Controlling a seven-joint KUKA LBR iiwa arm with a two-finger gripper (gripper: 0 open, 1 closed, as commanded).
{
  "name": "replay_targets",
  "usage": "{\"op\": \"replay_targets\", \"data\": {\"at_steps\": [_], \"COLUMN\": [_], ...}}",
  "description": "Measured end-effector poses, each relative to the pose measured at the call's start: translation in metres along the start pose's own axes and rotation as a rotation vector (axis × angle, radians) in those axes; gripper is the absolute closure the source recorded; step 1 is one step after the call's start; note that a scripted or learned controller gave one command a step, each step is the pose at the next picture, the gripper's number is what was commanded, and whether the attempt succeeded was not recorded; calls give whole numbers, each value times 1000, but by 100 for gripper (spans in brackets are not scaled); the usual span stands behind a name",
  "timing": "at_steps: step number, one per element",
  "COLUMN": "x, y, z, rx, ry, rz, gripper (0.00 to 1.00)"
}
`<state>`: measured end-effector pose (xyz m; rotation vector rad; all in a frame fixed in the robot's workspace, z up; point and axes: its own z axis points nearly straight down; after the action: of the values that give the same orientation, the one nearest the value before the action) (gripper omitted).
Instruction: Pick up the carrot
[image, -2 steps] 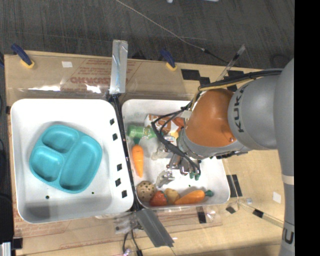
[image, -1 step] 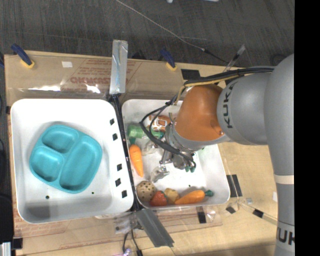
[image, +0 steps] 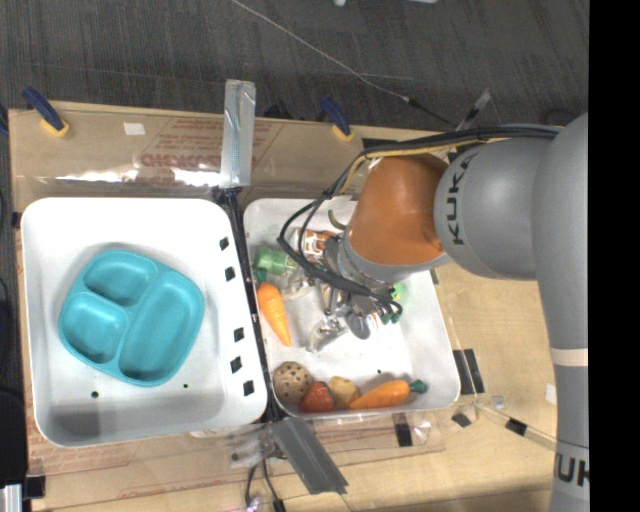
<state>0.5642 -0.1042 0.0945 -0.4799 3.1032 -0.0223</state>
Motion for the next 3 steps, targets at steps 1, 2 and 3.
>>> {"op": "replay_targets", "data": {"at_steps": [1, 2, 3], "x": [54, 54, 38], "y": [19, 23, 88], "z": [-6, -15, -100], "rx": [8, 1, -11], "ry": [-29, -22, -9], "rz": [-18, -29, -453], "gripper": [0, 100, 100]}}
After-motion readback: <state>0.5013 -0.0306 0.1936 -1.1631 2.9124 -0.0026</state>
